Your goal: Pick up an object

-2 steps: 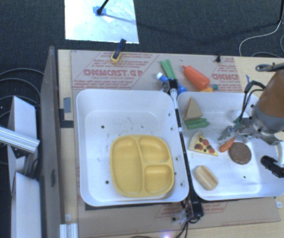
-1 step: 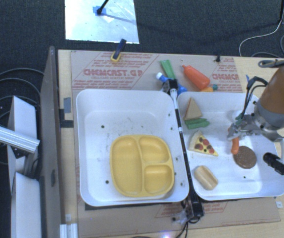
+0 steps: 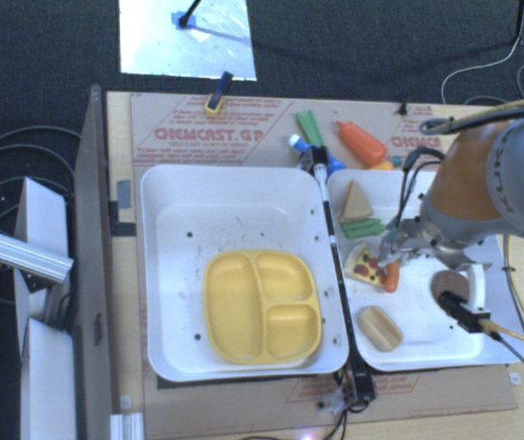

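Right bin [image 3: 496, 356] contents: pizza slice toy [image 3: 365, 267] lying flat near centre, orange carrot piece [image 3: 390, 277] touching its right edge, tan sandwich wedge [image 3: 354, 202] at top-left, green piece [image 3: 361, 228] just below, bread roll [image 3: 379, 327] near front, brown round cookie [image 3: 449, 285] at right

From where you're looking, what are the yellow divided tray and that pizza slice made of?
The yellow divided tray looks like moulded plastic: even colour, rounded compartment edges, a soft sheen. The pizza slice seems a toy, probably plastic or rubber, with flat, bright toppings; the view is too coarse to be sure.
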